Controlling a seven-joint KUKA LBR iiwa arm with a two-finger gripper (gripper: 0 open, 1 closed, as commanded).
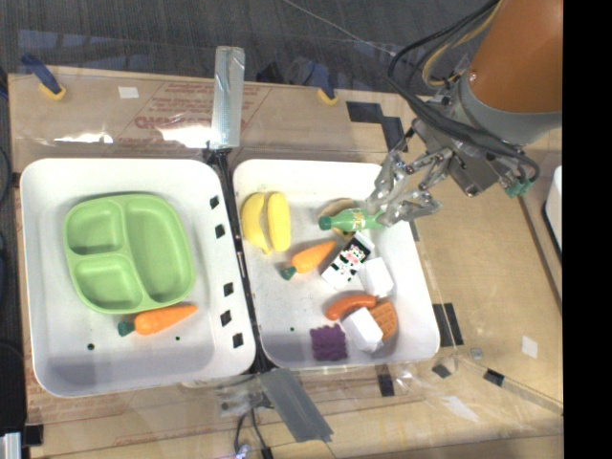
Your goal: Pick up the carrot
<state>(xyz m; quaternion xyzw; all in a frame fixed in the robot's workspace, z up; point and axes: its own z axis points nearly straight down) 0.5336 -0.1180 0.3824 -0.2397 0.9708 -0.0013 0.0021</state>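
Two carrots are in view. One orange carrot with a green stem end lies slanted in the middle of the right bin, between the bananas and a black-and-white pack. A second carrot lies in the left bin, just below the green plate. My gripper hangs over the right bin's far right part, up and to the right of the nearer carrot and apart from it. Its fingers stand spread, and no carrot is between them. A small green bottle lies with one end at the left fingertip.
The right bin also holds two yellow bananas, a black-and-white pack, white blocks, a sausage, a waffle-like piece and a purple grape bunch. A green divided plate fills much of the left bin.
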